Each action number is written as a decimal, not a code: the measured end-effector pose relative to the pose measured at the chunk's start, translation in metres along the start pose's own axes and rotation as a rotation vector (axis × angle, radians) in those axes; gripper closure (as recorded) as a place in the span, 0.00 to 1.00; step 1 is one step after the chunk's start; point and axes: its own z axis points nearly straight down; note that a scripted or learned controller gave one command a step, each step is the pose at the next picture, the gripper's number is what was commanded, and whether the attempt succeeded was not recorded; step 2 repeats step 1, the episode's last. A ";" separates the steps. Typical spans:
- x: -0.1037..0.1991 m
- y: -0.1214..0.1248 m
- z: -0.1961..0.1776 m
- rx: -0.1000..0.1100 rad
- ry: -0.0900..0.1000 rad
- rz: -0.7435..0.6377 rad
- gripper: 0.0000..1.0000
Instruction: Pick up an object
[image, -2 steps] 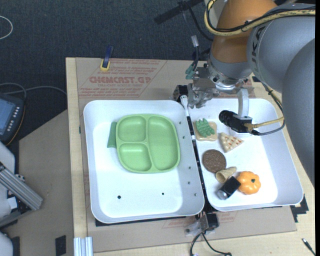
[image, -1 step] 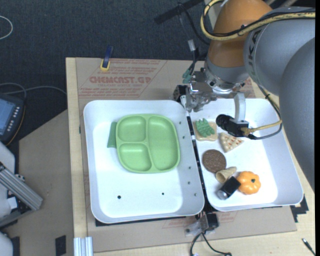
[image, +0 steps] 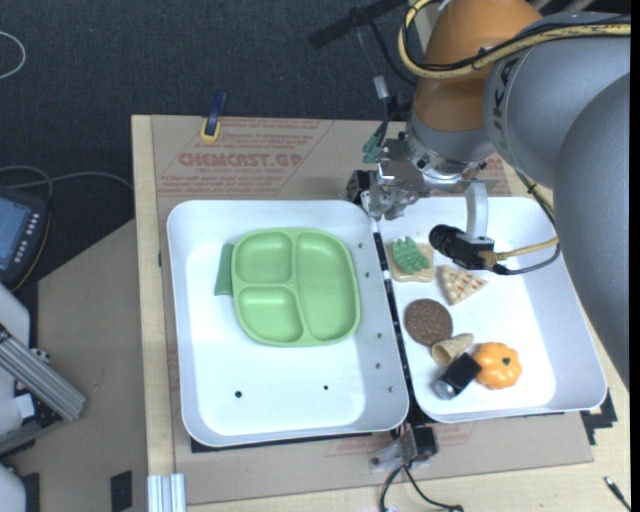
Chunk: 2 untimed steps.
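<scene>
Two shallow white bins sat side by side on the worktop (image: 250, 150); the left bin (image: 200, 380) carried a green divided plate (image: 296, 286), and the right bin (image: 560, 350) carried the loose items: a green-topped cracker (image: 410, 259), a waffle wedge (image: 462, 283), a brown round cookie (image: 428, 320), a tan cone-like piece (image: 451, 348), a small black block (image: 459, 375) and an orange toy pumpkin (image: 497, 365); the end effector (image: 388, 195) hung over the far left corner of the right bin, close to the wall shared by the bins, and whether it was spread or pressed together could not be told from this slant, though nothing appeared between its tips; the nearest candidate for picking, in my judgement, was the green-topped cracker, which lay just beside the end effector, toward the camera and slightly right; its long axis was hard to read, roughly running across the bin; the remaining items lay farther along the same direction, toward the near edge, with the pumpkin and the black block touching at the far end of that line.
</scene>
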 end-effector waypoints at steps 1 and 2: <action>-0.009 -0.012 0.001 0.005 0.000 0.002 1.00; -0.009 -0.012 0.001 0.005 0.000 0.002 1.00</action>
